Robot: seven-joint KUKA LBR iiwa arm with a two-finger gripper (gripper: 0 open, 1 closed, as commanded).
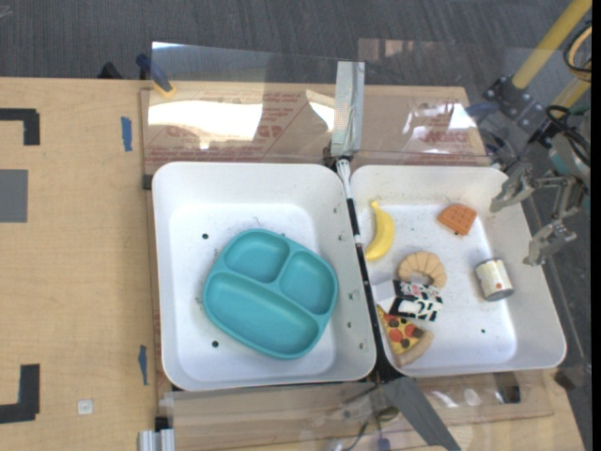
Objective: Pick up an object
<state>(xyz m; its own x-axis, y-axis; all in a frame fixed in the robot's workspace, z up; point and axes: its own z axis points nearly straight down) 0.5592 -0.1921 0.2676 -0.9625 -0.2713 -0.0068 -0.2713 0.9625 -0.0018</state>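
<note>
White plastic bins sit side by side on the bench; the left bin (178, 205) holds a teal plate (270, 292) lying flat near its middle; the right bin (535, 332) carries the small things. A banana (379, 232) lies along the left wall, likely slid there down the curved floor; a waffle (457, 219) rests toward the far side; a can (493, 278) lies on its side to the right, well apart from the rest. A croissant (421, 268), a black-and-white toy (415, 303) and a pizza slice (406, 334) are crowded together near the front, touching or overlapping, which would make a clean grasp harder there. The gripper (538, 216) hangs at the right bin's right rim, off over the edge and not above any object; whether it is spread or closed cannot be told. Nothing is in it; the pick has yet to begin, and the can looks the easiest target.
</note>
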